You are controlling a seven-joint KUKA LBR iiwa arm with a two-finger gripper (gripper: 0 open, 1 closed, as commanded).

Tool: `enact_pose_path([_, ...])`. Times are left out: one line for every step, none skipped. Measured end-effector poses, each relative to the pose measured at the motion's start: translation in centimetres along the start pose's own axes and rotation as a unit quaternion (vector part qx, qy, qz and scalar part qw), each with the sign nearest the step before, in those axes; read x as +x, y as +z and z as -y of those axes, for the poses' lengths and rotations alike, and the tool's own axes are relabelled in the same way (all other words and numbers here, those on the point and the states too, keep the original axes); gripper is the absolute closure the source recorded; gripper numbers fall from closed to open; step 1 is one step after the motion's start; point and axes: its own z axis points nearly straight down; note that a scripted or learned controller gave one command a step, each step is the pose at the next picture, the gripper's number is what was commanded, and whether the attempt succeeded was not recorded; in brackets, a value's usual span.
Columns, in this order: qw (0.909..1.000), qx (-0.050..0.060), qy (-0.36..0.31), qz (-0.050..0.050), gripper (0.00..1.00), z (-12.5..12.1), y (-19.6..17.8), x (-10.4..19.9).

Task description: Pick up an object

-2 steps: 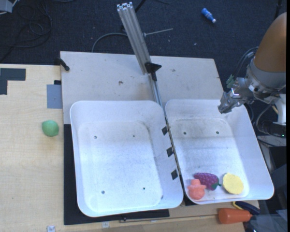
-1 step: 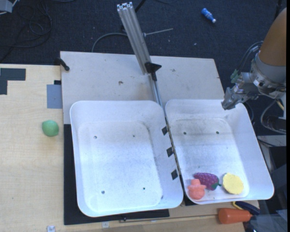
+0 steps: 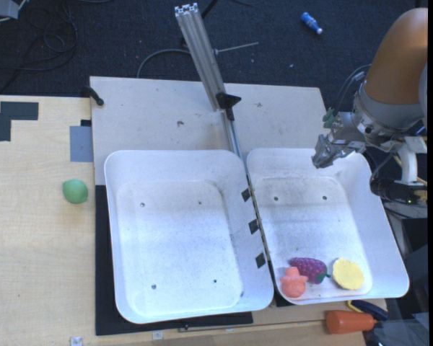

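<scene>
Three small toys lie at the near end of the right bin [image 3: 379, 222]: a purple bunch of grapes [image 3: 307, 267], an orange-pink piece [image 3: 294, 282] just in front of it, and a yellow round piece [image 3: 348, 273] to their right. My gripper [image 3: 322, 158] hangs over the bin's far right corner, well away from the toys, pointing down and to the left. Nothing shows between its tips.
The left bin [image 3: 123, 193] sits beside the right one, with black clips along the shared edge. A green ball [image 3: 75, 191] rests on the wooden bench at left. An orange object [image 3: 350, 321] lies outside the right bin's near edge. An aluminium bar [image 3: 206, 60] slants across the back.
</scene>
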Motion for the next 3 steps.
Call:
enact_pose_path([1.0,0.001,0.0,0.0,1.0,0.8,1.9,5.4])
enact_pose_path([1.0,0.001,-0.001,0.0,1.0,2.2,3.3,11.0])
enact_pose_path([1.0,0.001,0.0,0.0,1.0,3.6,4.4,15.7])
